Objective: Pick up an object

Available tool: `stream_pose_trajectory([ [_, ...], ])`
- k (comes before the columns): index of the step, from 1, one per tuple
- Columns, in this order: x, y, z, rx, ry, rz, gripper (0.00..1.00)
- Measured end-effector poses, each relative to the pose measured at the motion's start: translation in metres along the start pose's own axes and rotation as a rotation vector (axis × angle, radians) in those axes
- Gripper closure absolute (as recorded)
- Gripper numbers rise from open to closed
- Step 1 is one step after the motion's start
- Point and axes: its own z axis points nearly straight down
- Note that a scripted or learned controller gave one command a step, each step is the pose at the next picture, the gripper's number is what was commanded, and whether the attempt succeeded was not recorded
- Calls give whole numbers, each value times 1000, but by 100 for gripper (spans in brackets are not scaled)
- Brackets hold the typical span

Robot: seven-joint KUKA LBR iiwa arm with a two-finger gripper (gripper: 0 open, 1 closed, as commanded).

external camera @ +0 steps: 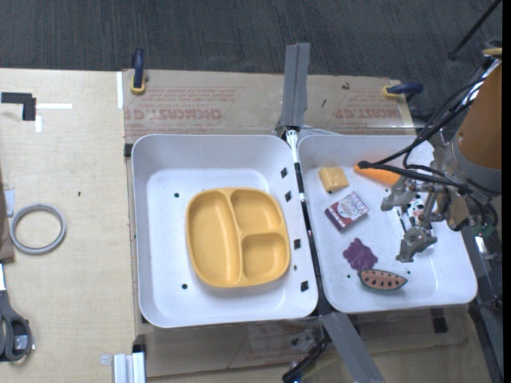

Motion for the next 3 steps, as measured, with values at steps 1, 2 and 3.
stream_pose_trajectory([
  [1, -19, -21, 169, 0, 3, 314, 0],
  [2, 6, -59, 155, -1, 0, 25, 0],
  [3, -66, -115, 179, -1, -1, 27, 0],
])
